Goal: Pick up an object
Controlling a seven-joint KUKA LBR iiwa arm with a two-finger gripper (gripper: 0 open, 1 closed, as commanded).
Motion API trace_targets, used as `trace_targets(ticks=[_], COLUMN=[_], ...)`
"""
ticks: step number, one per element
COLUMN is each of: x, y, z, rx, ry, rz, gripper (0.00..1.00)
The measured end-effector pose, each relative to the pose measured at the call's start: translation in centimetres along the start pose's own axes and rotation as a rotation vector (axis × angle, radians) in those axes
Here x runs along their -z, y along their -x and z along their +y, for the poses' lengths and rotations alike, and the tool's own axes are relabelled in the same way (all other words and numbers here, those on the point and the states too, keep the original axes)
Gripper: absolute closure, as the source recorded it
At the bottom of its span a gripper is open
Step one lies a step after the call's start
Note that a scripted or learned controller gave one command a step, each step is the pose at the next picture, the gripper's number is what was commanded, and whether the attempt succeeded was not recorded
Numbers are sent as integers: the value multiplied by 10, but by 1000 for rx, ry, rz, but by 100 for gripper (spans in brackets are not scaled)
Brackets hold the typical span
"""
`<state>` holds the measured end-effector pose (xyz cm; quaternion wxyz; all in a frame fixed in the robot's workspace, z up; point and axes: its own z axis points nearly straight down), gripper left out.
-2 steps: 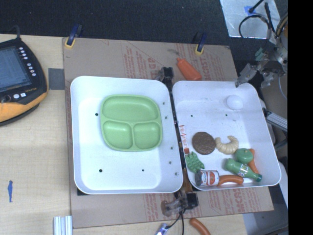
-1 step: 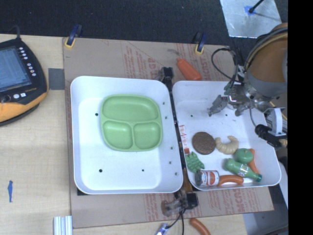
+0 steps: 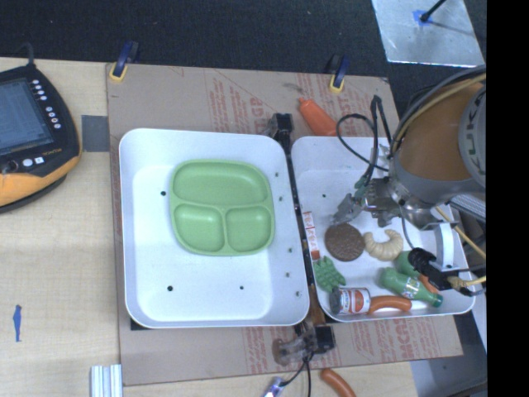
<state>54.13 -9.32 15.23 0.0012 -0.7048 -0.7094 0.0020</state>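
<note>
My gripper (image 3: 350, 205) hangs over the right bin (image 3: 331, 160), just up and left of a brown round cookie (image 3: 344, 242). Its fingers stand open with nothing between them. Beside the cookie lies a beige croissant (image 3: 384, 244). A green bottle (image 3: 407, 282) lies toward the bin's right corner. Along the near wall sit a small can (image 3: 351, 301), an orange sausage (image 3: 388, 305) and a green leafy toy (image 3: 327, 273).
The left bin (image 3: 145, 279) holds a green divided plate (image 3: 221, 206). A small packet (image 3: 309, 231) lies at the divider between the bins. An orange carrot-like piece (image 3: 316, 117) rests behind the right bin. A teach pendant (image 3: 33, 135) sits at far left. Cables loop above the gripper.
</note>
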Motion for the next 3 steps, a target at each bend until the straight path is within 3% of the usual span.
trace_targets(ticks=[1, 2, 3], x=[-61, -51, 40], y=[3, 4, -31], z=[-9, -8, 34], rx=[0, 4, -2], ry=[-1, 0, 2], rz=[0, -2, 1], gripper=[0, 100, 100])
